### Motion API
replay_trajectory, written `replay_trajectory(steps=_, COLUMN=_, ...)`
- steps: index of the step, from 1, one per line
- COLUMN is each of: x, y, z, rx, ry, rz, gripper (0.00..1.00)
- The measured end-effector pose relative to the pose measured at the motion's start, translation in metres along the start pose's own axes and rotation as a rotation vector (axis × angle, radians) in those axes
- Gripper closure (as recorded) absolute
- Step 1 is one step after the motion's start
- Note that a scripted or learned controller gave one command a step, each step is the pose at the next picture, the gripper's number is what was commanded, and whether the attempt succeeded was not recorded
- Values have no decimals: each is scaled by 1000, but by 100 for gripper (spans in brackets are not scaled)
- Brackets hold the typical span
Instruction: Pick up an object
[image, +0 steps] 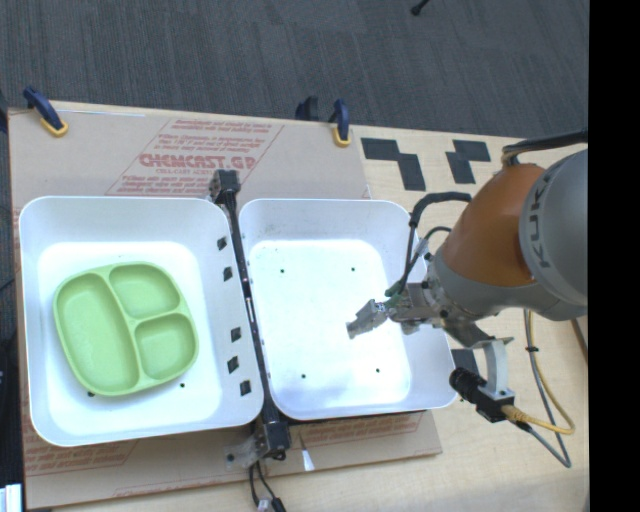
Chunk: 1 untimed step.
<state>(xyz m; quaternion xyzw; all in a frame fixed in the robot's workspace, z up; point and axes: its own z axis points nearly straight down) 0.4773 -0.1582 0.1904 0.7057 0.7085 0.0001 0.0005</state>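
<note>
Two shallow white bins sit side by side on a cardboard sheet (200, 160) with red print, clipped to the bench by blue-and-yellow clamps (340, 125). Left bin (30, 300): smooth plastic, rounded corners, raised rim. It holds a light green divided plate (125, 325), matte, rounded, three compartments, lying flat in the left-centre of the floor. There is open floor on the plate's right and along the top; its lower edge sits near the bin's front wall.

Right bin (320, 215): same shape, glossy white floor with a few small dark dots, and wide open room across its left and middle. A black hinged divider strip (240, 290) runs between the bins.

The arm (510, 240), grey with a smooth orange band, reaches in from the right over the right bin's right wall. The gripper (366, 320) sits low over the right-hand part of that floor, close to the right rim. Its tip is small and grey, too blurred to tell how far apart the fingers stand or whether anything sits between them. Black cables (420, 215) loop above the wrist.
</note>
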Motion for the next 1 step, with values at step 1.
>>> replay_trajectory(steps=1, x=-47, y=72, z=91, rx=5, ry=1, rz=-2, gripper=0)
